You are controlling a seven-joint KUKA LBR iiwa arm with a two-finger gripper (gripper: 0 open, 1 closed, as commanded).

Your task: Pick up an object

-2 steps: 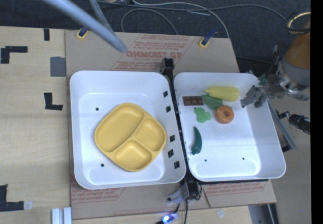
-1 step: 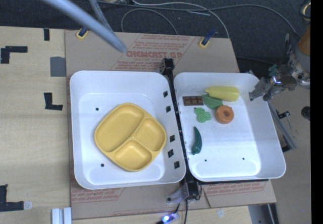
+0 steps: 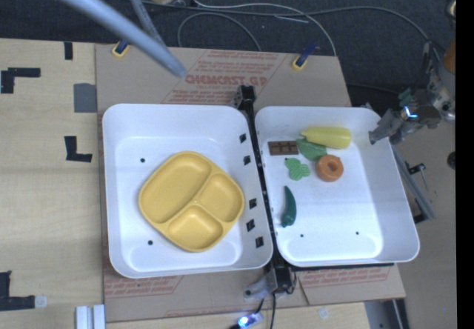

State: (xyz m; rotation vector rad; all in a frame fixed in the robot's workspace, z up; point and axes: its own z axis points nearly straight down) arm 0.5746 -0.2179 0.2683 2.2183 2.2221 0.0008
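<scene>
From the overhead camera, a tan wooden bench [image 3: 44, 194] carries a brown cardboard sheet [image 3: 222, 72] under two shallow white plastic bins, with dark carpet and looping cables behind. The claw [image 3: 388, 127] hangs at the right bin's [image 3: 385, 238] far right rim; whether it is spread or pressed together I cannot tell. Just left of it in that bin lie a yellow corn cob [image 3: 326, 136], an orange doughnut-shaped toy [image 3: 329, 167], a brown chocolate bar [image 3: 281, 147], a green leafy piece [image 3: 298, 168] and a dark green pepper [image 3: 288, 207], while the left bin [image 3: 118, 127], well away, holds a yellow three-compartment plastic plate [image 3: 191, 200].

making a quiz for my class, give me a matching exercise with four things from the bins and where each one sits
Things:
1. yellow divided plate
2. corn cob
3. orange donut
4. dark green pepper

Places:
A. right bin, just below the corn
B. left bin, middle
C. right bin, far edge
D. right bin, near its left wall, nearest the camera of the four

Pairs: 1-B, 2-C, 3-A, 4-D
</scene>
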